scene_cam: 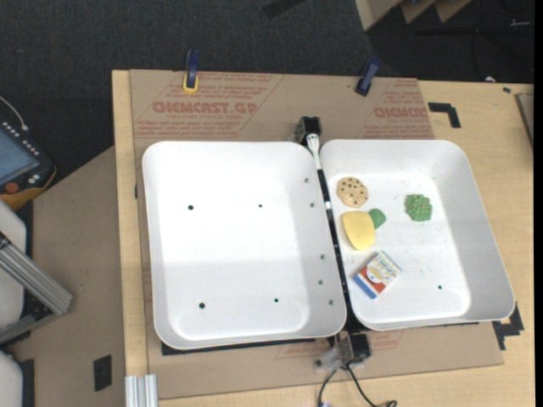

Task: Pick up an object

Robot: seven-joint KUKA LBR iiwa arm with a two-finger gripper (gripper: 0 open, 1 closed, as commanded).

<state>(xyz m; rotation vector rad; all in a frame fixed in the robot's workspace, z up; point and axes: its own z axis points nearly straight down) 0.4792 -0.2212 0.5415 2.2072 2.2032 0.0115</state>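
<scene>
The right bin holds several small objects. A round tan cookie lies near its left wall. Just below it rests a yellow piece with a small green bit touching its upper right side. A green broccoli-like lump sits apart toward the middle right. A small white, red and blue packet lies tilted closer to the front.
The left bin stands beside the right one on a brown board. Two blue clamps grip the board's far edge. A cable and connector sit at the front between the bins.
</scene>
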